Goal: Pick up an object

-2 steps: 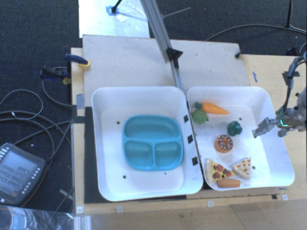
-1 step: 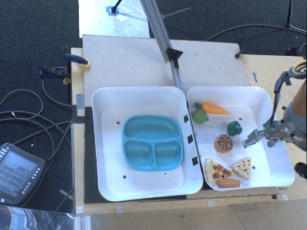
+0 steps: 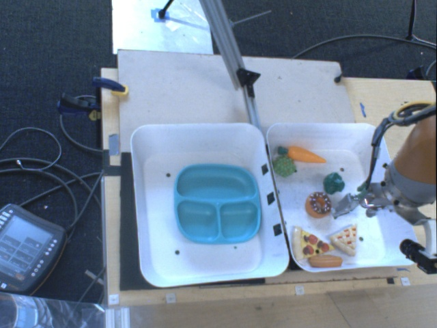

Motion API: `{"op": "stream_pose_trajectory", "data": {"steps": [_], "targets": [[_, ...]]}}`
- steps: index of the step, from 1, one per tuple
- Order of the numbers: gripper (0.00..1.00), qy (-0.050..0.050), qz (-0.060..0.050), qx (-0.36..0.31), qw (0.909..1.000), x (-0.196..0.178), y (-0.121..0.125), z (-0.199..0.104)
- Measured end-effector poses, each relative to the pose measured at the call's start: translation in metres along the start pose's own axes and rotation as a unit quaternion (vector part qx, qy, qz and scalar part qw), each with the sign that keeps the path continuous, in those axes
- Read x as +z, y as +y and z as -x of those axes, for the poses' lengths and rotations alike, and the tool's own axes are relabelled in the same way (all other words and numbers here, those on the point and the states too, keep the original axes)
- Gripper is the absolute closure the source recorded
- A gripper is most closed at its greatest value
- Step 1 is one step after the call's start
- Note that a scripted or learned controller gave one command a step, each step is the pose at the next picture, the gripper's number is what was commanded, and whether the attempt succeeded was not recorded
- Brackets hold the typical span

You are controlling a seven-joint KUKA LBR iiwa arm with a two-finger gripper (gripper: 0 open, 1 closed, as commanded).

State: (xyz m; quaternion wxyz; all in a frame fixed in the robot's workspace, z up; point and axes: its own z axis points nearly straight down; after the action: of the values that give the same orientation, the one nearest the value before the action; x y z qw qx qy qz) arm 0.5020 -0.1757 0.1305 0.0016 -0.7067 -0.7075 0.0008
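tray (image 3: 218,203) in left bin (image 3: 147,203) | donut (image 3: 317,204) in right bin (image 3: 372,244)

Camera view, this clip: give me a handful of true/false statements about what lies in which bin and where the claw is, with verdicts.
1. The blue divided tray lies in the left bin. True.
2. The toy carrot lies in the left bin. False: it lies in the right bin, near the far edge.
3. The claw is over the right bin, beside the donut. True.
4. The two pizza slices sit on the blue tray. False: they lie at the near edge of the right bin, by the hot dog.
5. The claw holds the broccoli. False: the broccoli lies apart, beside the carrot.
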Motion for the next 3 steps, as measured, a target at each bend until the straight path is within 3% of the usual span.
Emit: {"op": "stream_pose_trajectory", "data": {"steps": [1,2,3], "targets": [[0.00,0.000,0.000,0.000,1.0000,0.042,0.000,0.000],[1.00,-0.001,0.003,0.001,1.0000,0.029,0.002,0.000],[1.00,-0.002,0.006,-0.001,1.0000,-0.033,-0.003,0.003]]}}
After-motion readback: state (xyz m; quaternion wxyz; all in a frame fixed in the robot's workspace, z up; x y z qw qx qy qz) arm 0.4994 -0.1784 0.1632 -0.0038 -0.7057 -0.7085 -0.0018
